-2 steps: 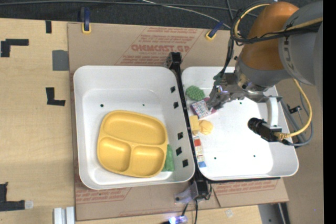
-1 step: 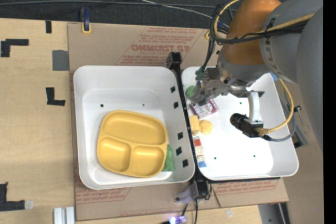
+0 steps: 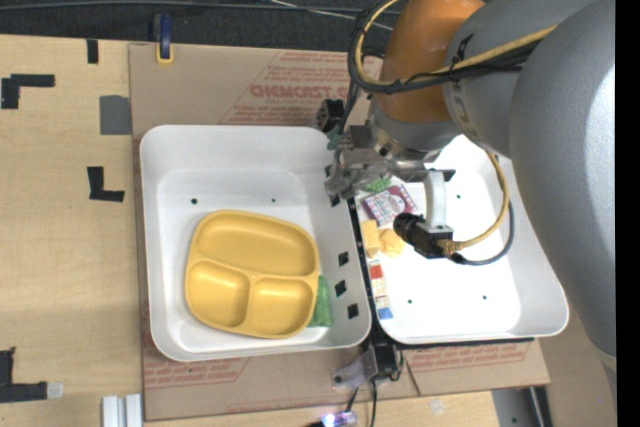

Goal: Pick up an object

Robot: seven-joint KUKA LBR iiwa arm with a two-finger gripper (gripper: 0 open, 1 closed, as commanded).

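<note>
A yellow divided tray (image 3: pixel 252 273) lies in the left bin (image 3: pixel 165 165), with a green object (image 3: pixel 322 303) peeking out at its right edge. In the right bin (image 3: pixel 520 305), small items lie along the left wall: a pink-and-white packet (image 3: pixel 385 205), a yellow piece (image 3: pixel 372 237) and a slim box with red and blue marks (image 3: pixel 379 290). A green bit (image 3: pixel 377 183) shows just under the wrist. My gripper (image 3: pixel 350 173) hangs low over the wall between the two bins, right above these items. The wrist body hides its fingers.
The grey arm with its orange band (image 3: pixel 430 45) fills the upper right and covers the back of the right bin. Cables (image 3: pixel 480 245) loop over the right bin. The bins rest on cardboard (image 3: pixel 250 85) on a wooden bench.
</note>
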